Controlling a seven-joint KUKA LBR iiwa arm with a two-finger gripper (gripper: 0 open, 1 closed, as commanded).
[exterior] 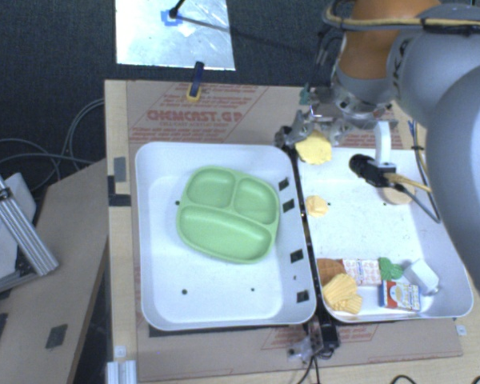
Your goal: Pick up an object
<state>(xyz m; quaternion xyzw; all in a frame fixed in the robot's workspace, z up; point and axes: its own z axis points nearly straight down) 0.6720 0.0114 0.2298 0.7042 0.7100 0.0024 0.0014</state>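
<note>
My gripper (308,134) hangs over the far left corner of the right bin (440,238). A pale yellow soft lump (314,149) sits right at its tips, and the fingers look shut on it. Lower in the same bin lie a small yellow piece (316,206), a yellow ridged item (342,293) on a brown piece (330,268), a flat white and red packet (362,271), a green bit (390,268), a small carton (398,296) and a white item (422,275). A tan round piece (398,194) lies near the right wall.
The left bin (156,238) holds a green divided plate (228,214). A wall with black clips (296,214) separates the two bins. The grey arm (456,118) looms over the right side of the right bin. Cardboard lies under both bins.
</note>
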